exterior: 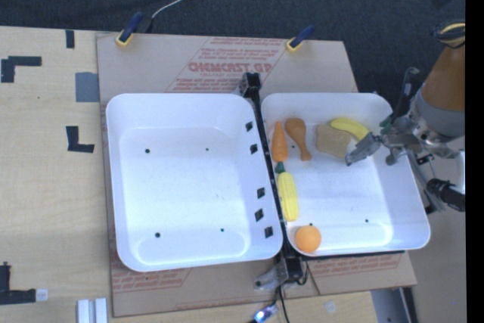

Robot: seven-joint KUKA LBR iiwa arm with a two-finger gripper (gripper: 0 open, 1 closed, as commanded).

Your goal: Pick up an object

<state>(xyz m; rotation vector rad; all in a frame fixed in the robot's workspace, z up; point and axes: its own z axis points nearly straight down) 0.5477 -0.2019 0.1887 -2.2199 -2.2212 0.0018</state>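
Over the right bin (393, 234), near its far right corner, the jaws assembly (361, 151) hangs just beside the banana (349, 128) and the tan block (330, 140). No object sits between the fingers; whether the jaws are released or clenched cannot be told at this resolution.

**Step in hand.** Judged from the layout, the approach phase is under way: the tool is positioned over a cluster of candidates, and no pick is made yet.

**Location of candidates.** All objects lie in the right bin:
- the banana at the far side, touching or overlapping the tan block;
- a drumstick-shaped piece (298, 137) and a carrot (279, 142) side by side near the divider;
- a corn cob (287, 195) along the divider, nearer the camera;
- an orange (308, 239) in the near left corner.

The left bin (128, 185) is white and shallow.

**Next move.** A descent onto the banana or the block appears the shortest option. Because these two objects are in contact, the fingers need to straddle one without wedging against the other; a grasp across the banana's narrow width seems the safer choice. The bin wall close by limits clearance on the right.

**Arm pose.** The arm (445, 91) enters from the right of the view, its orange band above the grey wrist, with the tool end angled leftward and down toward the bin interior.
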